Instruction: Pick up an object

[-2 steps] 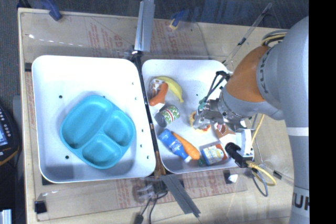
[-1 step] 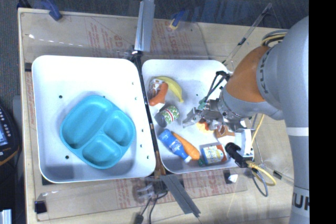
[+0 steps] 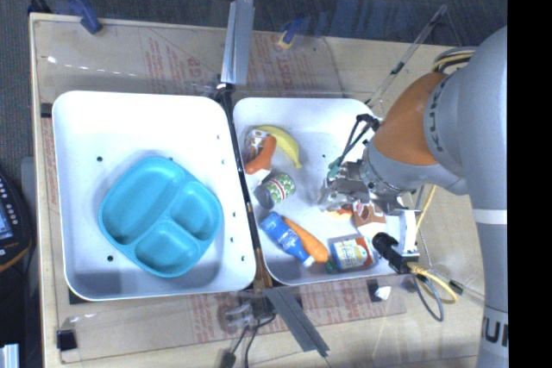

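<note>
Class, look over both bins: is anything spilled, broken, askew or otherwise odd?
Nothing looks spilled or broken. The blue divided tray sits askew, alone in the left bin. In the right bin, the banana, can, blue bottle and carrot lie jumbled beside the gripper.

Blue divided tray point(image 3: 160, 215) lying in left white bin point(image 3: 78, 125), wooden bench point(image 3: 129, 56) beneath

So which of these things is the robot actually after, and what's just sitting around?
Part of the job, all in the right bin:
the tool
banana
green can
blue bottle
carrot
small jar

Just lying about:
blue divided tray in the left bin
</note>
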Controlling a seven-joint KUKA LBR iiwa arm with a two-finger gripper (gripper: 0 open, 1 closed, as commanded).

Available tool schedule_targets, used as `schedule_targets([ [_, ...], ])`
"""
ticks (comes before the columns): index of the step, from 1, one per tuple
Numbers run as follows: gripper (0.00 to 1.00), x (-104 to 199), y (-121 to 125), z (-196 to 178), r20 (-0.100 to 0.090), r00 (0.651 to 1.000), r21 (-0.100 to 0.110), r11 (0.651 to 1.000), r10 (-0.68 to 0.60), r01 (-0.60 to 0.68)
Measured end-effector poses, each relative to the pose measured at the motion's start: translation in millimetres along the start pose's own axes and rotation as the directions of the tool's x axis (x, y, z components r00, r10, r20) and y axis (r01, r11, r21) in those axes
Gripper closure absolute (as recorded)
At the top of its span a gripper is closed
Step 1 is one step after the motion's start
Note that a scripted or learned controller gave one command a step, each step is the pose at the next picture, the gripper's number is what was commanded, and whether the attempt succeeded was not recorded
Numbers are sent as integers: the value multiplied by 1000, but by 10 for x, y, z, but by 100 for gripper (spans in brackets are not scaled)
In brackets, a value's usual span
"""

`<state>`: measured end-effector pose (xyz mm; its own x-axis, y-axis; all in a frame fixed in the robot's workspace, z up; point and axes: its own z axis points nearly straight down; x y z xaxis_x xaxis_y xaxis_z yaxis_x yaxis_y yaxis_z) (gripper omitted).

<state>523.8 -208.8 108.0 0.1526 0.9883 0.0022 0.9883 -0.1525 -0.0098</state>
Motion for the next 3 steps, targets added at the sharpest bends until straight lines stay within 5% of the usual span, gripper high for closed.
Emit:
schedule_targets([
  [1, 100, 228, -19, -1035, 2, 995, -6, 995, -97, 97],
  [2, 0, 228, -19, -1034, 2, 995, -6, 995, -97, 97],
  [3, 0, 159, 447, -392, 2, 1000, -4, 1000, -20, 20],
])
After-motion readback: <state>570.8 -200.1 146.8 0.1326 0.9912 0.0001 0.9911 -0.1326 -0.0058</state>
